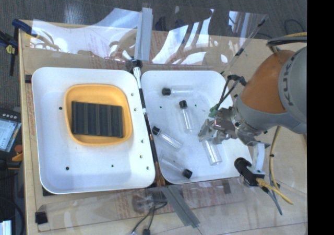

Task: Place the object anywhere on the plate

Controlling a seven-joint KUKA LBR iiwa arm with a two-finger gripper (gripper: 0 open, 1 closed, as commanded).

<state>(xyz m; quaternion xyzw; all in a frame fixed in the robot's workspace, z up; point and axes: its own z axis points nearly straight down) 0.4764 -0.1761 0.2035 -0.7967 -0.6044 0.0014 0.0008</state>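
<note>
The plate (97, 96), yellow with a dark ribbed centre, lies in the left bin (52, 168). Right of it, across the divider, the right bin (209, 80) holds several clear vials with black caps: one (176, 92) nearest the plate's far corner, another (185, 115) beyond that, one (166, 137) just past the divider beside the plate's near edge, one (176, 168) nearer the front, and one (211, 152) farthest from the plate, lying under the gripper (211, 130). The gripper hangs low over that farthest vial; I cannot tell whether its claw is apart or together, nor whether it touches the vial. All vials lie off the plate.
</note>
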